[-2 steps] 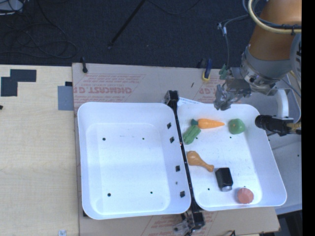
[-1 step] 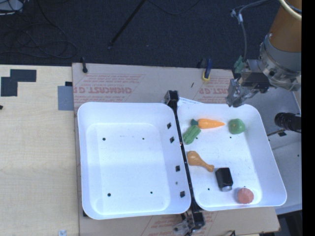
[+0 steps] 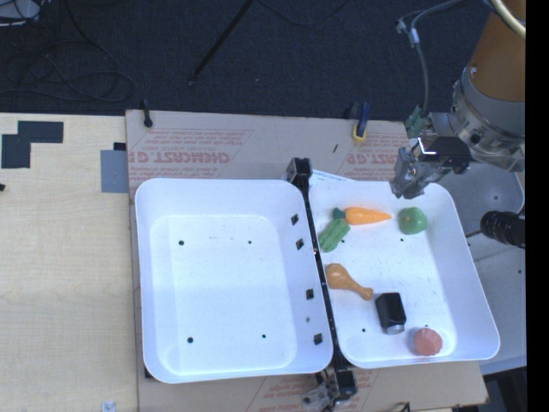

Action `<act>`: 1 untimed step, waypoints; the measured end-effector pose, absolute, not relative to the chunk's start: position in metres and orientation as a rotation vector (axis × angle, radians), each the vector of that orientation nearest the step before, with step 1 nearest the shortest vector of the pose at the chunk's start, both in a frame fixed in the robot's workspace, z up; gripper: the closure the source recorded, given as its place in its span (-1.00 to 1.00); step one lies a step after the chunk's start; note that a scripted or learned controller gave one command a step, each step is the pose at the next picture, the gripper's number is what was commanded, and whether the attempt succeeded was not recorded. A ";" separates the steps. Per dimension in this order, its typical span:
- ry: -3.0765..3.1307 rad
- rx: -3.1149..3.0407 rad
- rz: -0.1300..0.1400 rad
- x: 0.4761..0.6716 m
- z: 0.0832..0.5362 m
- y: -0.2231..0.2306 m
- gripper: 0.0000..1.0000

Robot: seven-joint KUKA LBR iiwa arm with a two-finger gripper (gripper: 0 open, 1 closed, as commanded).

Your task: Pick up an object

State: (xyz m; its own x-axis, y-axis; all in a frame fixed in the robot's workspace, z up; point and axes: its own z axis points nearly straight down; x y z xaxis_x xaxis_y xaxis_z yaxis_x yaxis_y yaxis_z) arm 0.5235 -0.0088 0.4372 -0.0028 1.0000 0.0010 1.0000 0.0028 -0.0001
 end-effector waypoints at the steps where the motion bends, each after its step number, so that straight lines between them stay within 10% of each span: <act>1: -2.229 -2.217 -0.006 0.498 0.503 0.035 1.00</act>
